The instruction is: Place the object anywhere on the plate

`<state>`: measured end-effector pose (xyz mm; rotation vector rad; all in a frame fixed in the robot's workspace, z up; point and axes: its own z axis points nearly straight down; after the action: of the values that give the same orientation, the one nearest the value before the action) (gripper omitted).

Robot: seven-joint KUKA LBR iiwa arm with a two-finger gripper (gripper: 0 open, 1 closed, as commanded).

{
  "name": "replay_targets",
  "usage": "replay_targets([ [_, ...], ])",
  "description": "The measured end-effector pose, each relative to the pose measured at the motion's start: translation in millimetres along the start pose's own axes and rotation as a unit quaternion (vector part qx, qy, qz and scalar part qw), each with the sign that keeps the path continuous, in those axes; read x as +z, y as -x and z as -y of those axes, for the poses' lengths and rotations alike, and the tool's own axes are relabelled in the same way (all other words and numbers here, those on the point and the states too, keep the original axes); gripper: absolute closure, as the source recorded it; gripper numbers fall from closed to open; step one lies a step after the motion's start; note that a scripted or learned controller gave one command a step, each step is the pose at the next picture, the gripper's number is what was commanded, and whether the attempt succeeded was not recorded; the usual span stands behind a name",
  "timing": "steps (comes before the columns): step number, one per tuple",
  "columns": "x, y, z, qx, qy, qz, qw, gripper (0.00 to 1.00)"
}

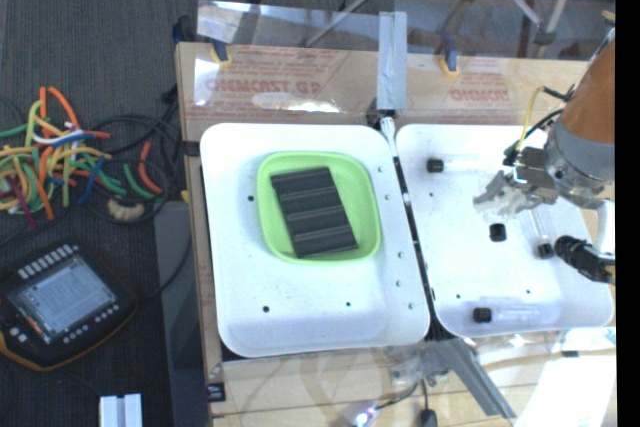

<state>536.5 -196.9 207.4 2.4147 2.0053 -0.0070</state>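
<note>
We see the dark ribbed block (315, 212) lying flat on the green plate (270, 170), inside the left of the 2 white bins (300, 315) on the table (300, 80). Its long axis runs from the far side of the plate toward the near side, tilted a little to the right at the near end, and it sits within the plate's rim with green showing all around it.

The gripper (510, 195) hangs over the right bin (520, 305), near that bin's far right part, so the block lies well apart from it, to its left across the seam between the 2 bins. The arm's orange band (600, 105) shows just above the wrist at the right.

We cannot tell whether the fingers are open or closed: the metal parts blur against the white floor. We can make out nothing held between them.

Judging from how things lie, the placing looks done, since the block rests fully on the plate. A few small dark fixtures (497, 232) dot the floor of the right bin.
</note>
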Motion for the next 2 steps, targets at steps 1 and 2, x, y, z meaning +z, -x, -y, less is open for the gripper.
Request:
replay_targets([
  [1,-0.2,0.0,-0.1,0.0,0.0,0.0,1.0,0.0],
  [2,-78.1,14.3,-26.0,0.036,0.001,-0.001,0.9993,0.0],
])
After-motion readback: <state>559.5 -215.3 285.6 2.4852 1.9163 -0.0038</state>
